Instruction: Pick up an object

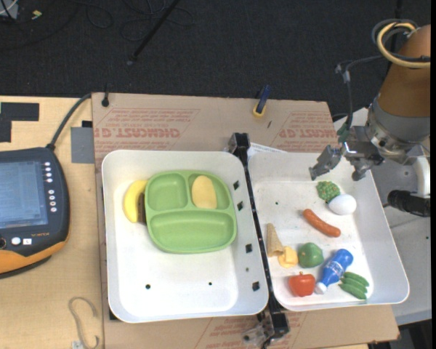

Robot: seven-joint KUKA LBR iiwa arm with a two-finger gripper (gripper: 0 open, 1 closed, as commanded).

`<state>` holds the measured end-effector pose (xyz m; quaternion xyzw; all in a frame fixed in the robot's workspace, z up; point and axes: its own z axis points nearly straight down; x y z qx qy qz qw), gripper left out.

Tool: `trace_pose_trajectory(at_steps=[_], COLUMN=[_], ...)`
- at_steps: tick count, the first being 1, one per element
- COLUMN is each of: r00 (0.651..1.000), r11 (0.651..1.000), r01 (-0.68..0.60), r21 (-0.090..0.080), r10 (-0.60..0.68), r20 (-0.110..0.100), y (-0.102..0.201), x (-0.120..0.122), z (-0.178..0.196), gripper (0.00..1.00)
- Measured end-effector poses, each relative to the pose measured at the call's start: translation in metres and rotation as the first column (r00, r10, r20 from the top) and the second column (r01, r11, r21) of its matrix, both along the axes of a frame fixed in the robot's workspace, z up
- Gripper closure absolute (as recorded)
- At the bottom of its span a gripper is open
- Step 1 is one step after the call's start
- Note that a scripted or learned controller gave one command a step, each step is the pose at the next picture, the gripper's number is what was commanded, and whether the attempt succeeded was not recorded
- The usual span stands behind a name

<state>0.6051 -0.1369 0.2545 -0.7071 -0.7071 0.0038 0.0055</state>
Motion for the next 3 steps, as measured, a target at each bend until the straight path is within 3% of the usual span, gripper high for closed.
trace_pose_trajectory(at_steps=[1, 3], r00=[1.000, 1.000], r11=[1.000, 1.000], r01=[-0.001, -0.001], r21=[-0.001, 0.000], r10=[0.001, 0.001], r20=[0.010, 0.003], y=[0.000, 0.010], x=[0.002, 0.000], z=[0.005, -0.118], gripper=[0.00, 0.00])
